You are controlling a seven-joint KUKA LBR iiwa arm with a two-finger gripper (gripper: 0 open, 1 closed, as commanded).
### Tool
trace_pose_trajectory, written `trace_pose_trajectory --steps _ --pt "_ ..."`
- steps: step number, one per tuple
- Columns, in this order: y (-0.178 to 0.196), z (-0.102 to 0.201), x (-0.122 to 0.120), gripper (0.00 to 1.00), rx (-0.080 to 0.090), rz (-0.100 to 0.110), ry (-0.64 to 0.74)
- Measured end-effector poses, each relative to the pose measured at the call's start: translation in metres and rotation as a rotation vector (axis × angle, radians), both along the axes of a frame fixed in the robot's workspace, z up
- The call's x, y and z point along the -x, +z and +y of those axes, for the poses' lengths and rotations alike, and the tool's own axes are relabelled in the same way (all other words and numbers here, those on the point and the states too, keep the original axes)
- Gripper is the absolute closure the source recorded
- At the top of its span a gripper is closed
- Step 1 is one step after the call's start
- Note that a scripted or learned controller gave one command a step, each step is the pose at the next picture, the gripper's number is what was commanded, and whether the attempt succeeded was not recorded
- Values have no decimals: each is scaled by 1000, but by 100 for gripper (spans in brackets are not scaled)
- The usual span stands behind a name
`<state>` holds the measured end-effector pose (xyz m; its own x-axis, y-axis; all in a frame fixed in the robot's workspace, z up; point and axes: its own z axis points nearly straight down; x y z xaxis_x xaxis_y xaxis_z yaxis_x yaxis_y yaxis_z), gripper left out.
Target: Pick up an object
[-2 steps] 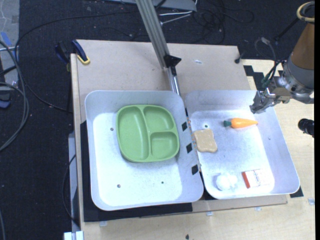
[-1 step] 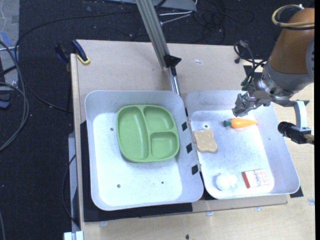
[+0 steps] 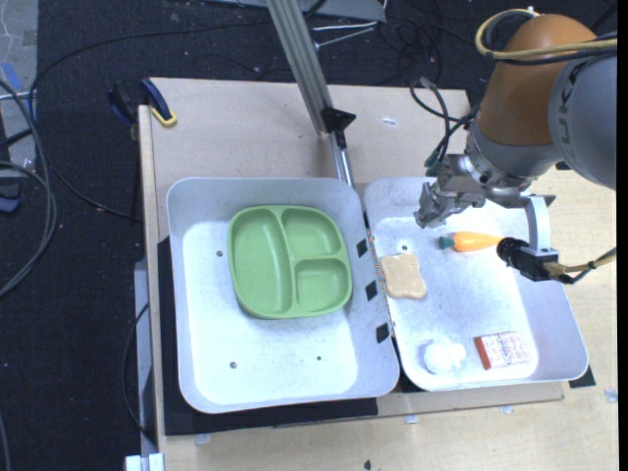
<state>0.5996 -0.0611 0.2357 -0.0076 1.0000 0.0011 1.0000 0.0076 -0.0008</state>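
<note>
The desk (image 3: 245, 116) is pale tan wood, set against a black floor crossed by dark cables. Two bins sit on it: the left bin (image 3: 196, 361) and the right bin (image 3: 549, 332) are both white with a faint grey speckle. In the left bin lies a light green divided plate (image 3: 290, 261), one even shade throughout. The right bin holds a beige, toast-coloured slab (image 3: 403, 277), an orange carrot-like piece (image 3: 475, 242) with a small green tip, a plain white lump (image 3: 444, 356), and a red and white printed packet (image 3: 504, 349). The arm (image 3: 569, 96) is grey with an orange band, and its gripper (image 3: 437, 204) is dark grey metal.
</note>
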Motion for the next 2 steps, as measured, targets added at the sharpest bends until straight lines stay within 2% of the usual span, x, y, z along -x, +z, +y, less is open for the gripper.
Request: trace_pose_trajectory --steps 1,2 --pt "9 57 -4 100 -1 -2 1" --pt "3 121 -5 100 -1 -1 1"
